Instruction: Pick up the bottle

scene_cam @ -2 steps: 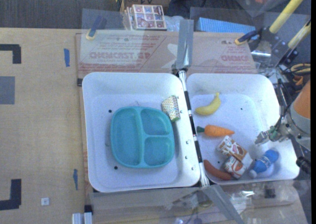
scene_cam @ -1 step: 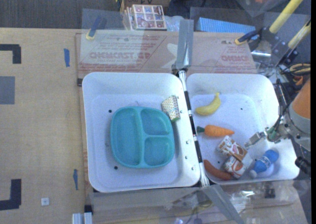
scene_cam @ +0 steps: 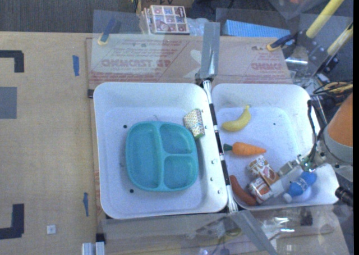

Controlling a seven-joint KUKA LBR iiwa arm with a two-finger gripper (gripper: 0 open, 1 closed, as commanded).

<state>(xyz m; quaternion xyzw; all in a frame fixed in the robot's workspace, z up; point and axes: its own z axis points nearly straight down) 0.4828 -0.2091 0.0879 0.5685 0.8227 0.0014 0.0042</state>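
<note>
While the grey arm with its orange band reaches in from the right, its gripper (scene_cam: pixel 295 171) hangs low over the near right corner of the right-hand white bin (scene_cam: pixel 263 92), just beside or touching the small clear plastic bottle with a blue cap (scene_cam: pixel 298 187); how wide it stands cannot be told. By my reading this is the approach-and-grasp step, with nothing lifted yet. Next it must close squarely on the bottle, clear of the neighbouring red-and-white carton (scene_cam: pixel 262 178).
</note>
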